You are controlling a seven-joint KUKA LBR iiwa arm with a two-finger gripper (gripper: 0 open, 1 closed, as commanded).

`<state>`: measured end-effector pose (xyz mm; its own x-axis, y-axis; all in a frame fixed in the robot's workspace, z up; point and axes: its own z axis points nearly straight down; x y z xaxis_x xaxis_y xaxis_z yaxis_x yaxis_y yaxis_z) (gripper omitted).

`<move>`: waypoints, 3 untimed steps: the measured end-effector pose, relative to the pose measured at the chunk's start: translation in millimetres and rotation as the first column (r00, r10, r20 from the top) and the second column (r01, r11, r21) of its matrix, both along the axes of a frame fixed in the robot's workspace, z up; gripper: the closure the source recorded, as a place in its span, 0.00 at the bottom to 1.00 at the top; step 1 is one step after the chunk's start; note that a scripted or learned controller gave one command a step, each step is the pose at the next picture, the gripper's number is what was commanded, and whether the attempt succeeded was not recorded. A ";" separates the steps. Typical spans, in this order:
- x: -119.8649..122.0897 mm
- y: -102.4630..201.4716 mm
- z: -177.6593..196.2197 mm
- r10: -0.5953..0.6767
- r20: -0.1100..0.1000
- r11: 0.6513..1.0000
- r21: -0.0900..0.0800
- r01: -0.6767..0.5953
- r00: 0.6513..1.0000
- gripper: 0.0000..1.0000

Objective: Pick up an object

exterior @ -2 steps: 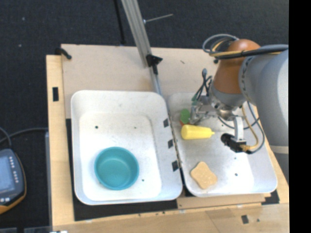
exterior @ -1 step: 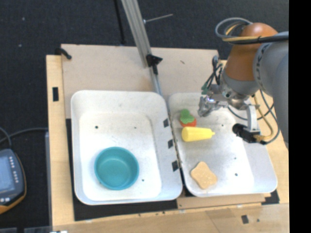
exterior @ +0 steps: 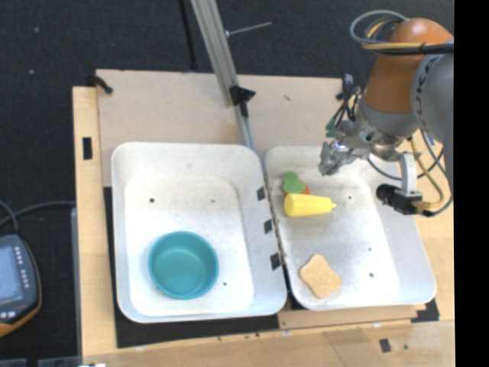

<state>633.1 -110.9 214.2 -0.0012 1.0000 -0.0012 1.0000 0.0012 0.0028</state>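
Gripper point(exterior: 331, 163) hangs over the back of the right bin point(exterior: 397, 270); we cannot tell its opening. Nearest it, a yellow piece point(exterior: 308, 205) lies touching a green piece point(exterior: 291, 182), a tan piece point(exterior: 320, 275) well apart. A teal bowl point(exterior: 182, 264) sits in the left bin point(exterior: 130, 205). We judge that the touching pair risks a nudged or doubled grab, and the yellow piece may roll.

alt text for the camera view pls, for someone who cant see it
A grey and orange robot arm reaches in from the right, its gripper hovering over the far end of the right white bin, which holds a yellow object, a small green item and a tan sponge-like piece. The left bin holds a teal bowl.
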 end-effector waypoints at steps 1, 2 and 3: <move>-13.4 37.3 8.4 0.001 -0.002 1.000 0.001 -0.001 1.000 1.00; -27.9 92.9 7.6 0.001 -0.002 1.000 0.001 -0.001 1.000 1.00; -35.6 146.4 22.9 0.007 0.001 1.000 0.004 -0.007 1.000 1.00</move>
<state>597.6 35.5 237.1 -0.0080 1.0000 0.0024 1.0000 0.0080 0.0035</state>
